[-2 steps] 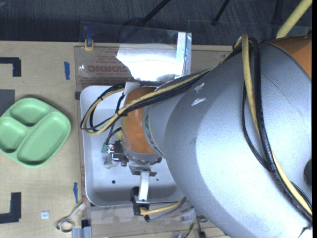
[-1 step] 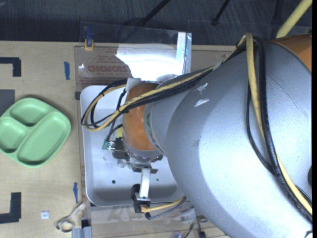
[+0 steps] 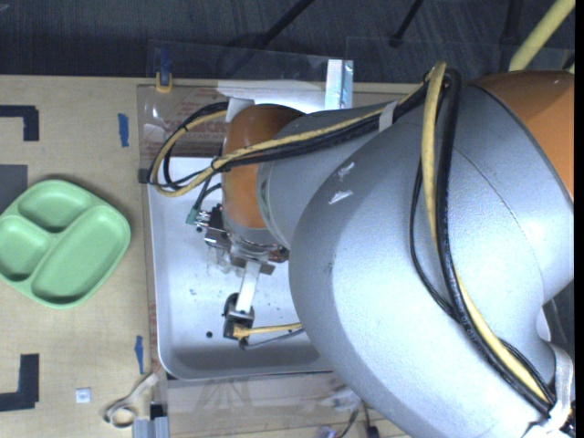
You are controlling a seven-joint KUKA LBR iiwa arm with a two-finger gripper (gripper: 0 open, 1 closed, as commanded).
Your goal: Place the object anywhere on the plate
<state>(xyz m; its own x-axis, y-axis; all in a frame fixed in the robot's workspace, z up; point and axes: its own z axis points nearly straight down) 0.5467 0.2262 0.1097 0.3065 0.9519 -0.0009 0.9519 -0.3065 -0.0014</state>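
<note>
A pale green plate (image 3: pixel 62 242) with three compartments rests on the wooden bench at the left, outside the bin, and nothing lies on it. My gripper (image 3: pixel 230 255) is down inside the white bin (image 3: pixel 178 336), near its left half and close to the floor. The orange wrist band and the grey arm cover it from above, so whatever is under or between its tips is hidden. A few dark specks (image 3: pixel 193 291) dot the bin floor beside it.
The bulky grey arm (image 3: pixel 411 263) covers the right part of the bin and the bench beyond it. Black tape corners (image 3: pixel 26 121) and blue tape marks (image 3: pixel 122 129) sit on the bench. A looped cord (image 3: pixel 128 407) lies at the bin's front left corner.
</note>
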